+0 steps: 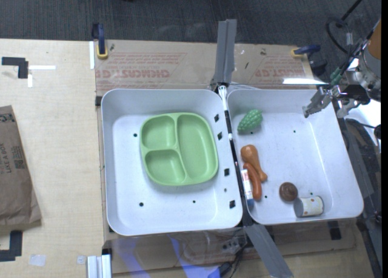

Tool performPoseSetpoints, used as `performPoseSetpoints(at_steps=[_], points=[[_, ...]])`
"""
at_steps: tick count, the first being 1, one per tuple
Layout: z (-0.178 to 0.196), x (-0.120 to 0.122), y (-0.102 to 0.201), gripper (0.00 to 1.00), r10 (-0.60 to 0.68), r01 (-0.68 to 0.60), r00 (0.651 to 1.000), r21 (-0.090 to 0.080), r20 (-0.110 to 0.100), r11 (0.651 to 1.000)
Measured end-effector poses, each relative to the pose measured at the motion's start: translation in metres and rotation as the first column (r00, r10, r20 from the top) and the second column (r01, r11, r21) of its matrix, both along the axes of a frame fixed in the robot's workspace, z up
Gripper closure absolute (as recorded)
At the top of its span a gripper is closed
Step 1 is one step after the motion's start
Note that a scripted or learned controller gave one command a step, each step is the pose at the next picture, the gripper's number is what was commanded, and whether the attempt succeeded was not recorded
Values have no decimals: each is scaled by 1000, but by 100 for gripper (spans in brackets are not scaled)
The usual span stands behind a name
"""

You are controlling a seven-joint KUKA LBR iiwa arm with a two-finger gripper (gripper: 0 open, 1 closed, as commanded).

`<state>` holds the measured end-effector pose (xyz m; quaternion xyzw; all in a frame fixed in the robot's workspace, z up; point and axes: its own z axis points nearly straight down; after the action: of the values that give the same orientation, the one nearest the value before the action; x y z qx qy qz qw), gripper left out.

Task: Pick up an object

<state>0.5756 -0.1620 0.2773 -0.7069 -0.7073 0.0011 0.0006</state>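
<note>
1. Right bin (339, 149) holds the pickable things: green bumpy object (250, 121) near its upper left, close to the divider between the bins.
2. Orange-brown elongated object (253, 162) lies below the green one, along the left wall, running top to bottom; a thin red-and-white item (247, 184) sits just beside it against the divider.
3. Small brown round object (288, 192) sits toward the lower middle of the right bin; a pale cylinder (309, 206), lying on its side, is just beside it at lower right, near the bin's front rim.
4. Gripper (328, 101) hangs over the upper right corner of the right bin, well apart from every object; its two fingers are spread apart with nothing between them.
5. Arm enters from the right edge, with cables around it.
6. Left bin (115, 167) holds a light green divided plate (179, 148) with three compartments, lying flat near the middle.
7. Both bins sit side by side on the bench (54, 143); cardboard sheet (157, 67) lies behind them, brown paper bag (15, 167) at far left.
</note>
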Motion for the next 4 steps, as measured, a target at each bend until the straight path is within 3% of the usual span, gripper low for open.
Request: performPoseSetpoints(at_steps=[1, 2, 3, 4], points=[[19, 6, 33, 0, 44, -44, 999, -1, 2, 999], [-80, -47, 78, 0, -81, 81, 997, 0, -2, 997], [-143, -73, 34, 0, 18, -18, 1000, 1, -1, 1000], [-187, -99, 21, 0, 54, -54, 999, 2, 0, 999]])
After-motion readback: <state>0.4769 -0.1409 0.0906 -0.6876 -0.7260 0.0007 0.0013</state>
